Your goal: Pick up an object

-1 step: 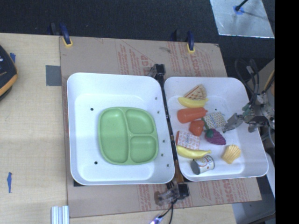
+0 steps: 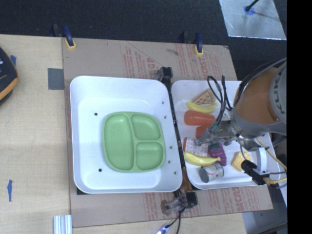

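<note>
You see two shallow white plastic bins side by side on a sheet of brown cardboard (image 2: 122, 57) clamped to the wooden bench. The left bin (image 2: 83, 130) holds a pale green plastic plate (image 2: 132, 141) with three compartments, lying flat near its middle.

The right bin (image 2: 181, 94) holds the loose toy food. Near its far side a tan triangular sandwich wedge (image 2: 204, 97) lies just behind a small yellow banana (image 2: 201, 107). Just in front of that banana lies a red-orange carrot-shaped piece (image 2: 197, 117), with a smaller red piece (image 2: 202, 129) just in front of it. Toward the near side a second yellow banana (image 2: 201, 159) curves across the bin floor, touching a purple bunch of grapes (image 2: 219, 152) on its right. A small grey can (image 2: 210, 173) lies on its side just in front of this banana, and a yellow cheese-like block (image 2: 240, 161) sits further right.

The grey arm with its orange band (image 2: 256, 101) reaches in from the right, black cables looping over it. Its gripper (image 2: 214, 136) hangs low over the middle of the right bin, among the red piece, the grapes and the near banana. You cannot tell how it is set, or whether it touches any of them; nothing is visibly lifted.
</note>
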You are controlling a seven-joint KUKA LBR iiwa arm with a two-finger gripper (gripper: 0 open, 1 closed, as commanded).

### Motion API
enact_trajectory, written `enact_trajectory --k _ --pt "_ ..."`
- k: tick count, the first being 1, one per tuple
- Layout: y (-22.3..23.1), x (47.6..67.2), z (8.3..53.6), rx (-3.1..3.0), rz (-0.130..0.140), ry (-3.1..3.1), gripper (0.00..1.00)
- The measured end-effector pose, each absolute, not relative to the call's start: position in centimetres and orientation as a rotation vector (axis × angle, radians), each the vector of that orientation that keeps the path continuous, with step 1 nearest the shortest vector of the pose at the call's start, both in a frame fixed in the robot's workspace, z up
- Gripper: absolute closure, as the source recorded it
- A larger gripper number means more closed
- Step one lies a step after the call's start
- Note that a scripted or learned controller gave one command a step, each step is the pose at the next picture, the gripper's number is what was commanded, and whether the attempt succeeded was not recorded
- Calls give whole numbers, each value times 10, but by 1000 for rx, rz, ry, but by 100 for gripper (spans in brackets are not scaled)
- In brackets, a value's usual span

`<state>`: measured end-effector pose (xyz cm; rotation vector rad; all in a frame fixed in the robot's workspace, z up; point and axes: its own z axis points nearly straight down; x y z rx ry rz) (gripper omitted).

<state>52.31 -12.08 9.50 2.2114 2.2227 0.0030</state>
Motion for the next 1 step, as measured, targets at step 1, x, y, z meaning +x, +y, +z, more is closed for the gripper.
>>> enact_trajectory --k 1 --pt "-115 610 92 2219 -2 2227 0"
